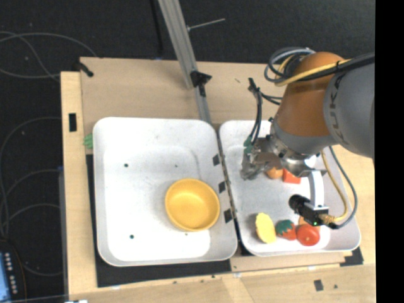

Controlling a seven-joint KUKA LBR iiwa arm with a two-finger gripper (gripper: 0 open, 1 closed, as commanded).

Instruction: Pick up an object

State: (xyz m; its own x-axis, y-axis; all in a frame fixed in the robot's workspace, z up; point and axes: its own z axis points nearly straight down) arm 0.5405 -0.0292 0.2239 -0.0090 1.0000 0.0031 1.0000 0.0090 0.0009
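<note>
Over the right bin (252, 131) the arm (315, 106) is stooped low, its orange band bulging above the wrist, and the gripper (250, 167) sits down near the bin floor close to the left wall. Whether the gripper is spread or closed cannot be told from this angle; the wrist body hides most of it and what shows is a dark, blurred cluster. Nothing can be seen clamped in it, so no pick can be credited yet.

Candidates are plentiful. Just right of the gripper, tucked under the wrist, lies a small orange piece (275, 173) with a redder piece (291, 177) beside it; both look to be resting on the bin floor, though the arm covers part of them. Nearer the front edge sit a yellow object (265, 227), a small green item (285, 225) and a red tomato-like object (307, 234), bunched together and well clear of the gripper. Across the divide, the left bin (126, 144) carries a yellow bowl (192, 204), well apart from the gripper.

So the judgement: the reach is made, the descent looks about complete, but the grasp itself is unproven and the lift is all to come. If a target must be guessed, the orange piece nearest the tool is the likeliest.
</note>
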